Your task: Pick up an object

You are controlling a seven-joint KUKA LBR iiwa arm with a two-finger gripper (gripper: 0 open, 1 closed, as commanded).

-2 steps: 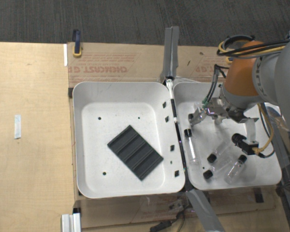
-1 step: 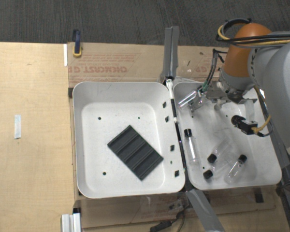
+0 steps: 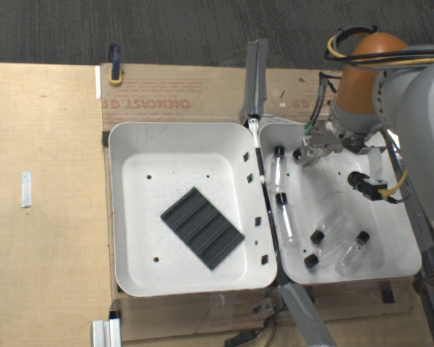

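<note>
My gripper [image 3: 309, 150] hovers over right bin [image 3: 401, 262], approach step; grip state unclear (can't tell); nearest clear tube [image 3: 278, 166] lies just beside; next: descend, align along it.

Both white bins [image 3: 126, 215] look like smooth, faintly glossy plastic. The dark ribbed slab [image 3: 202, 228] in the left one is matt. Beside it, in the right bin, clear tubes [image 3: 283, 212] glint like glass or plastic. The surface [image 3: 43, 194] is pale matt wood.

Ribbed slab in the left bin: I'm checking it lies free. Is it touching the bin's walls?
Apart. The camera view shows white floor all round the ribbed slab, between it and the left bin's walls.
</note>
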